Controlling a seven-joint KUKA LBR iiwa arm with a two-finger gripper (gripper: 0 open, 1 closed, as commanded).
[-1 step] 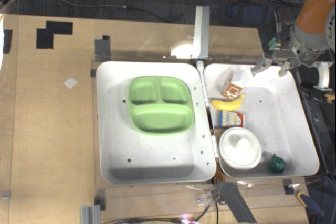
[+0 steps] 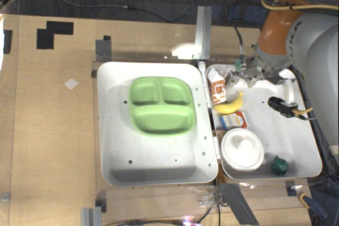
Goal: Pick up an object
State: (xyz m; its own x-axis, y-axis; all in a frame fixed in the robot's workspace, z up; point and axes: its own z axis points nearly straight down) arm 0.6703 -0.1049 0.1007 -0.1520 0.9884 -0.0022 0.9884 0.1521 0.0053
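White bowl (image 2: 242,148), then banana (image 2: 230,106) — just left-below the end effector (image 2: 244,78).

The grey arm (image 2: 312,45) reaches in from the right, wrist bent downward.

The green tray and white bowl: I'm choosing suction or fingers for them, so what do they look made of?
The green tray looks like moulded plastic, matte: even colour, soft rounded compartment edges, no sharp glare. The white bowl looks like smooth plastic or possibly ceramic; its rim carries a faint sheen, and the view leaves that open.
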